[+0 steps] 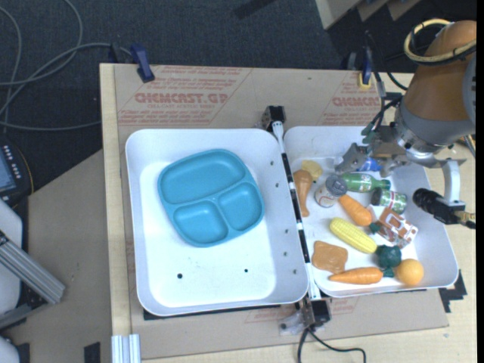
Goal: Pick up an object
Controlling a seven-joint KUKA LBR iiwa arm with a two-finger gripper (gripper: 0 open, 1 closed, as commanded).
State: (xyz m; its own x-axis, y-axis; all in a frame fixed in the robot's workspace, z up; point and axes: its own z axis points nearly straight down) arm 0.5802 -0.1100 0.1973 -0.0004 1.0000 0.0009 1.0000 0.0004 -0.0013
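Note:
The right bin (442, 248) holds a heap of toy food: a corn cob (352, 235), an orange carrot (355, 210), a second carrot (355, 276), a tan toast slice (330, 256), a yellow-orange fruit (409, 272), a dark green vegetable (389, 257), a cone (302, 187) and a green bottle (364, 182). My gripper (358, 159) hangs over the back of this bin, just above the green bottle and a small grey jar (327, 193). I see nothing lifted off the bin floor.
The left bin (219, 282) carries a blue divided plate (210, 197). A green can (390, 200) and a red-and-white box (398, 228) lie right of the carrot. A black clip (274, 116) sits where the bins meet at the back. The arm's grey body (439, 89) looms over the right bin's far corner.

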